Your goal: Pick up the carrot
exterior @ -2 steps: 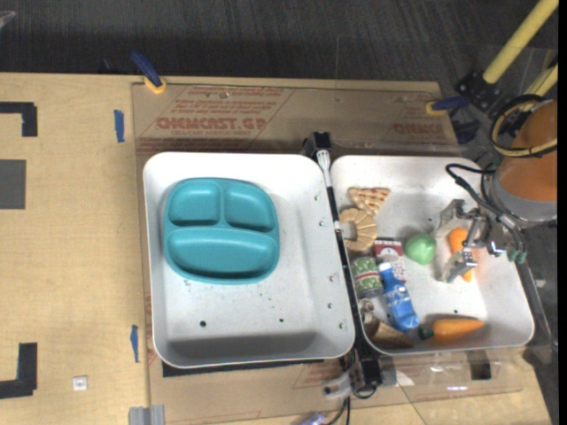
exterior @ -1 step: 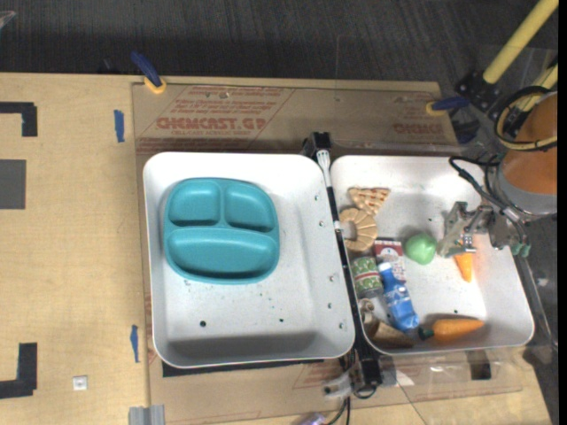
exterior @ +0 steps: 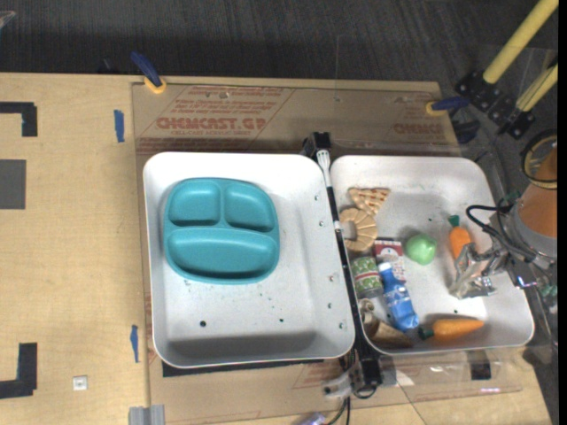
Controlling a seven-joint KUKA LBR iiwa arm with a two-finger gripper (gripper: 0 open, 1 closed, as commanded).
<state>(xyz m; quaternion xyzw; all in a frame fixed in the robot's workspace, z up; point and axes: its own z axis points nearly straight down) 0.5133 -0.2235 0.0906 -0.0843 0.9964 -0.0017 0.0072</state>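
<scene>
The worktop is a pale wooden sheet carrying two shallow white bins side by side. The left bin holds a teal divided plate, set toward its 11 o'clock corner. The right bin is crowded down its 9 o'clock side: tan biscuit-like pieces near the top, below them a small can, a green-labelled packet and a blue bottle lying down. A green ball sits near the bin's middle.

The arm enters from 3 o'clock, its orange band at the frame edge. The tool is low over the bin's 3 o'clock side, a tangle of metal and cable; whether it is spread or closed I cannot tell.

Two orange things look like carrots. One carrot lies flat along the bin's 5 o'clock edge, green end pointing toward 9 o'clock, clearly apart from the tool. A second, smaller carrot stands near upright just at the tool's 11 o'clock, close beside it; touching or not is unclear.

Judging by this, the pick-up is not done: both carrots rest in the bin and nothing is visibly gripped. The approach seems largely made; closing on one and lifting remain.
</scene>
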